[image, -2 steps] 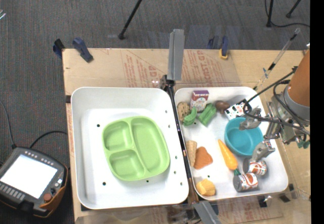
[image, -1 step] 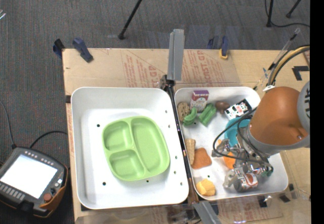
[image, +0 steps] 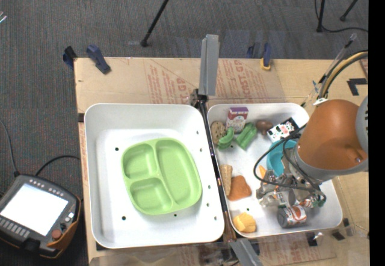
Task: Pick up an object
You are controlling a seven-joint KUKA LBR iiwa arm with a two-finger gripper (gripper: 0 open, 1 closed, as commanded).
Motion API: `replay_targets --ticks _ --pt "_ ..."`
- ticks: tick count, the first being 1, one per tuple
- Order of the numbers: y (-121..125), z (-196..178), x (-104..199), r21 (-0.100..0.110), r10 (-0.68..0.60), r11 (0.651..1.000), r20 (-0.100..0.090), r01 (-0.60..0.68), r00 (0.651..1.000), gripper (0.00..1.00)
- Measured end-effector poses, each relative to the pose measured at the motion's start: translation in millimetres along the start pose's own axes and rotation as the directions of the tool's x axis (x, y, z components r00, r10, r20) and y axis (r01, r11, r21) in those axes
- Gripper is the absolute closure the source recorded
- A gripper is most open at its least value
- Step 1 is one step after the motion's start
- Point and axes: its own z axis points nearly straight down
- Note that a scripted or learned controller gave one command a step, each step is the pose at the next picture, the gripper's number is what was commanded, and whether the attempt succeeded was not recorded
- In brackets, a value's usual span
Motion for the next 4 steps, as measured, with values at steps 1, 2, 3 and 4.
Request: replay_targets --ticks 1,2,3,4 --pt "36.2 8.2 -30.6 0.001 0.264 0.965 0.003 -0.264 0.965 1.0" --pt "67.2 -162.1 -26.2 -0.001 0.327 0.945 0.014 -0.327 0.945 1.0" --pt "-6.1 7.6 -9.6 0.0 0.237 0.971 -0.014 -0.237 0.971 1.0" --pt "16.2 9.2 -51.4 0.001 0.491 0.871 0.001 -0.491 0.871 1.0"
